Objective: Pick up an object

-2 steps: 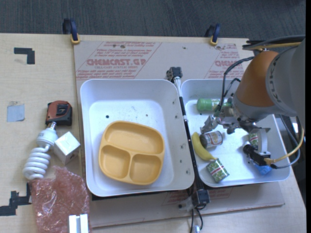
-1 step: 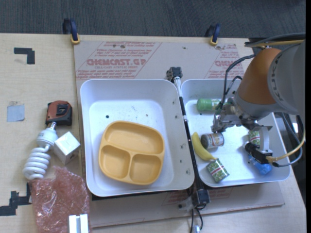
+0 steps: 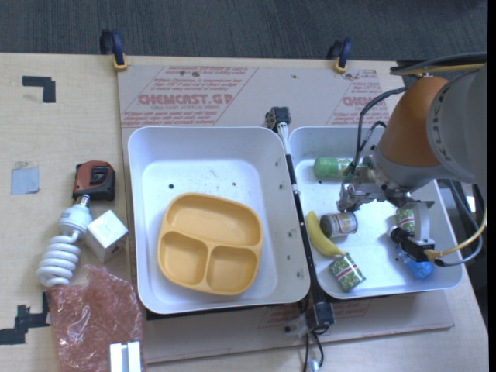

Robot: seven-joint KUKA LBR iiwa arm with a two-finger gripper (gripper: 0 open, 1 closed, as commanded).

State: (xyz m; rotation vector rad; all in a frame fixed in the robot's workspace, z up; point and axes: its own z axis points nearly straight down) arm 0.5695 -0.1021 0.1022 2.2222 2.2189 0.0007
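The right bin holds several small items. A green bottle lies at its far left, and a small tin can lies on its side near the middle. A banana is by the left wall, with a green patterned carton in front of it. At the right are a green-labelled can and a blue object. My gripper hangs just above the far side of the tin can, under the orange wrist band. Nothing is visibly held.
The left bin holds a yellow divided plate. On the bench to its left lie a tape measure, a spiral light bulb, a white cube and a pink plastic bag. A cable loops over the right bin's right side.
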